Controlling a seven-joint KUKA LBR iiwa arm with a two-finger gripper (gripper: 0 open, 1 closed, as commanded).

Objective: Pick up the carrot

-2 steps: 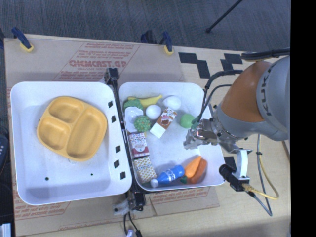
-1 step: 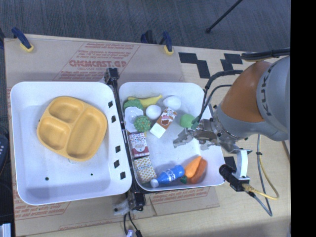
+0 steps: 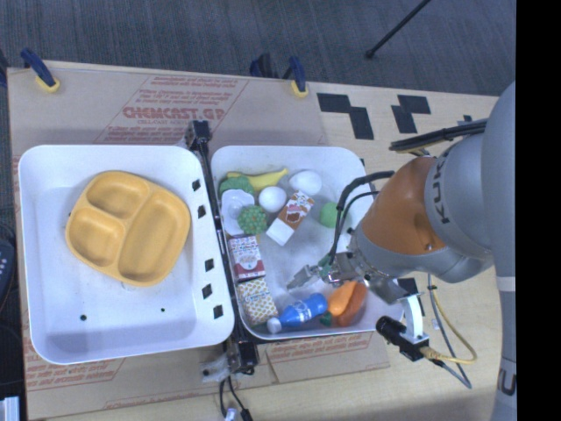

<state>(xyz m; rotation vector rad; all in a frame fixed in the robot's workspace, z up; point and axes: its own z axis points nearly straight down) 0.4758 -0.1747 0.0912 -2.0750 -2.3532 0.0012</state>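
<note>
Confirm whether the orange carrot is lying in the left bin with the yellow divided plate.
No. The orange carrot lies in the right white bin, beside the blue plastic bottle, near the claw.

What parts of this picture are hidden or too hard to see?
- Carrot, camera view: its right end is hidden under the arm's orange wrist band.
- Gripper, camera view: too small and blurred to tell how it is set.
- Snack packets: print too small to read.
- Blue bottle: label too blurred to read.
- Right bin: the arm covers its right wall.
</note>
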